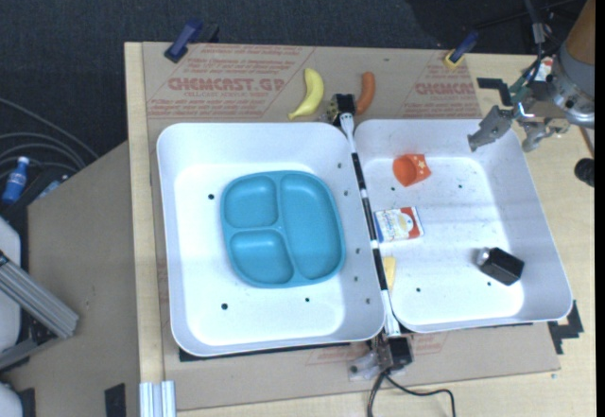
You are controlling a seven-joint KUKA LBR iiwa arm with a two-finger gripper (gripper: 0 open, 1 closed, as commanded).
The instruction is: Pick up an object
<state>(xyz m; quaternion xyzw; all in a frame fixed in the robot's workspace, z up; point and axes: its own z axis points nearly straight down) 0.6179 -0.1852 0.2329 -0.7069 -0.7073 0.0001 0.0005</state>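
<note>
Cup lies left of claw.

We found a divided plate in the left bin; a cup, a packet and a block lay in the right bin.

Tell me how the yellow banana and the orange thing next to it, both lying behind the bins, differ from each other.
The banana is yellow; the orange item is orange-red, perhaps a toy carrot or sausage. The banana is thicker, longer and clearly curved, while the orange item is slimmer and nearly straight. The banana lies behind the left bin, the orange item nearer the gap between the bins. Both rest on the board outside the bins, far from the gripper.
</note>
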